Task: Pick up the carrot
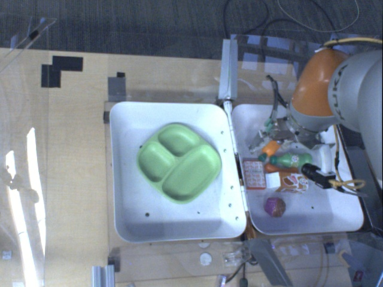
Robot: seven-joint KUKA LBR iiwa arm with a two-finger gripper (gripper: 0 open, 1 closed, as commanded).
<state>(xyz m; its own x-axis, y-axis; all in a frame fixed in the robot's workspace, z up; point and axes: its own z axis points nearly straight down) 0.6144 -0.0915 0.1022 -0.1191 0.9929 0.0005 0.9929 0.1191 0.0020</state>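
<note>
Landmark: the right bin (353, 220), the white one under the arm. Every place below is told from it.

Arm: the grey arm (359, 91) with the orange band comes in over the far side of the right bin. It leans down, I think, so its tip can reach the pile of things.

Gripper: the gripper (267, 137) hangs low in the far left part of the right bin, just above the carrot. I cannot tell if it is apart or together, and I see nothing held in it.

Carrot: the carrot (270, 147) lies in the far left part of the right bin, right under the gripper. It is small and bright orange, and part of it is hidden by the tool.

Bottle: a green bottle (291, 159) lies just beside the carrot, nearer the middle of the right bin. It is so close that it could get bumped.

Other things: a red and white card (254, 174) lies by the left wall of the right bin. A purple ball (275, 205) sits nearer the front.

Green plate: a green plate (179, 162) with three parts sits in the left bin (128, 220), next door to the right bin. It is far from the job.

Why it looks this way: I think the arm is lined up to grab the carrot.
</note>
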